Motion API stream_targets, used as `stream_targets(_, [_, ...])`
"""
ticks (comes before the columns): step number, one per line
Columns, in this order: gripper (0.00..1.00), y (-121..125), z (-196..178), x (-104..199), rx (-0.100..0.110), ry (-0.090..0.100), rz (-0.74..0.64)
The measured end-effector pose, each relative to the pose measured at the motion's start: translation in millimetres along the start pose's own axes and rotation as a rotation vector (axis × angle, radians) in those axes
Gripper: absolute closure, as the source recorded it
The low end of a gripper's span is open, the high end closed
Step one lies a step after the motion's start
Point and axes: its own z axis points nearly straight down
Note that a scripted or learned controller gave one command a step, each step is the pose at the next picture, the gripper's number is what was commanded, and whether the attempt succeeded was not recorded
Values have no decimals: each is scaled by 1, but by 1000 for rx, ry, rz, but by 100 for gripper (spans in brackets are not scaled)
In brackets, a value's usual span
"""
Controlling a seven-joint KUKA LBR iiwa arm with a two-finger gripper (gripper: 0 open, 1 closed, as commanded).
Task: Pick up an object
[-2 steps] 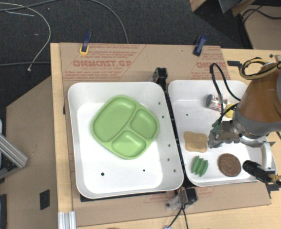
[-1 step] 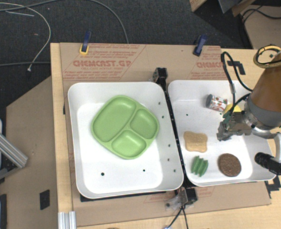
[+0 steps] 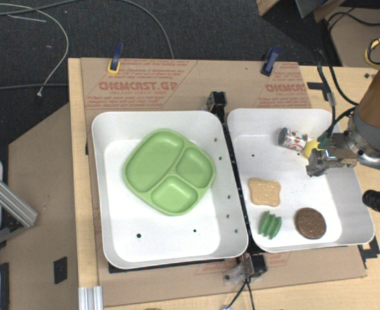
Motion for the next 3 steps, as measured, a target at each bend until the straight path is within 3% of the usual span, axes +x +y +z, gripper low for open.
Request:
stream_targets(1, [100, 1, -26, 0, 3, 1, 0])
stream_targets(2, [100, 15, -13, 46, 10, 4, -4])
stream_targets(3, [100, 48, -10, 99, 5, 4, -6])
